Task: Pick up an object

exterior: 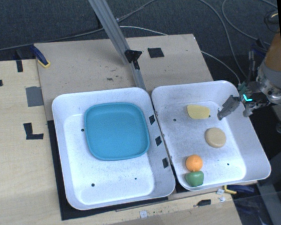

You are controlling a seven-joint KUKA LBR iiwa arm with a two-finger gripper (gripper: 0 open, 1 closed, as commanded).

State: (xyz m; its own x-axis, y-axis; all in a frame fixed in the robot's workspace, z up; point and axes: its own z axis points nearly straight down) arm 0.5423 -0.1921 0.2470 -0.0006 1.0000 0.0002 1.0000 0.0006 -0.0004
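Four items in right bin (244, 138): yellow piece (198, 111), tan disc (215, 137), orange (193, 163), green fruit (194, 178); none grabbed yet; gripper (229, 107) near bin's right rim, nothing seen held; finger state — can't tell; pick remains.

This was a robotics lab, no mistaking it. The plywood worktop (13, 149) was patched with dark tape marks (30, 131) and scuffed from use. Two white bins (66, 143) sat side by side on a black mat, laid out like a test rig. Loose cables (209, 6) trailed across the dark carpet (19, 20) behind. A metal strut (113, 27) slanted up from the bench, clamped at its foot. The arm (271, 69) came in from the right, a small teal light glowing at its wrist. Toy food (193, 163) lay in one bin, a blue plate (116, 130) in the other.
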